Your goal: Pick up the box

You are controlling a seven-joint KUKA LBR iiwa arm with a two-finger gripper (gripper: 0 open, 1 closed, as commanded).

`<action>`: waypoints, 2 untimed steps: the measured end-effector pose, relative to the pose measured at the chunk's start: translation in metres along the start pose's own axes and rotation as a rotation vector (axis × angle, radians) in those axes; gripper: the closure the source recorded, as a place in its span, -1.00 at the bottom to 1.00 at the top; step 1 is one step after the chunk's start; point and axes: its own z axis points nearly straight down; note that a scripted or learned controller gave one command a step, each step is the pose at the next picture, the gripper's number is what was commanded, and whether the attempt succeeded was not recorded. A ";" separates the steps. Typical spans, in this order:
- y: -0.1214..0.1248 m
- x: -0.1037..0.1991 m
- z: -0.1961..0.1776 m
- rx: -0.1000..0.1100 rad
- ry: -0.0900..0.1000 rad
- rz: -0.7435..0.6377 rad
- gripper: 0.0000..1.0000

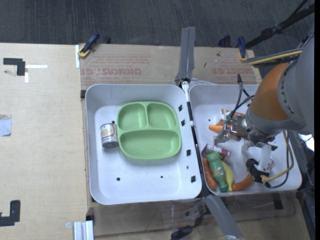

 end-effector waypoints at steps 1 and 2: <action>0.000 -0.001 -0.008 0.002 -0.002 -0.002 1.00; 0.000 -0.001 -0.008 0.003 -0.002 -0.002 -1.00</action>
